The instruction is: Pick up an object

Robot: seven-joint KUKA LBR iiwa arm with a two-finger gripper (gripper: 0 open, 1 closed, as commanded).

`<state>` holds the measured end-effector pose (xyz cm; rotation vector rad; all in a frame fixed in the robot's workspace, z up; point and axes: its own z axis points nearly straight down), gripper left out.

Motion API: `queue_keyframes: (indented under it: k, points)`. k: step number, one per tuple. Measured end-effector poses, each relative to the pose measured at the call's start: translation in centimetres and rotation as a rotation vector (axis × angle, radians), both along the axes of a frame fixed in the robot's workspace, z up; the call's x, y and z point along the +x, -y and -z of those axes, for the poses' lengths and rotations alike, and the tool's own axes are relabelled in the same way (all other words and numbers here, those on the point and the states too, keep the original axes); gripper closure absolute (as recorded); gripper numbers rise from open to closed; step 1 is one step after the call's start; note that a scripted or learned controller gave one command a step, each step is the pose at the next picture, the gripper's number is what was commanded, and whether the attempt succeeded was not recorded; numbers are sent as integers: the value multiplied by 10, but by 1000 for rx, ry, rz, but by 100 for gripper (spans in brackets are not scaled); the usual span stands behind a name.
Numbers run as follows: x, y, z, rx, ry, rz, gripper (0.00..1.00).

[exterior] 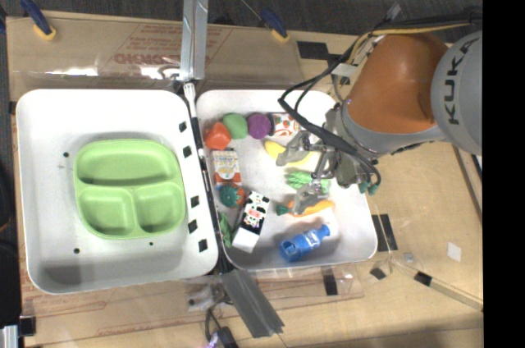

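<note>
Gripper (pixel 305 174) was seen low in right bin (pixel 354 244), fingers spread, nothing gripped | orange carrot (pixel 316 208) lay just below it, yellow toy (pixel 279 149) above-left, blue bottle (pixel 304 243) nearer the front wall | green tray (pixel 129 187) was set in left bin (pixel 41 174) | bench was brown cardboard.

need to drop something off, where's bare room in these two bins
Left bin: bare white floor all round the green tray, widest along its near edge. Right bin is crowded; a small bare patch lies between the blue bottle and the pincer.
</note>
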<state>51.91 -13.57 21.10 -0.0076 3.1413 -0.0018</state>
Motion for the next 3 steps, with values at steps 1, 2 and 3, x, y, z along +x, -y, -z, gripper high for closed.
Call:
queue_keyframes:
  k: [1, 2, 3]
  points:
    - [41, 17, 119, 1, 3, 97, 0]
    - [108, 23, 122, 2, -18, 126, 0]
    - [112, 21, 110, 0, -5, 118, 100]
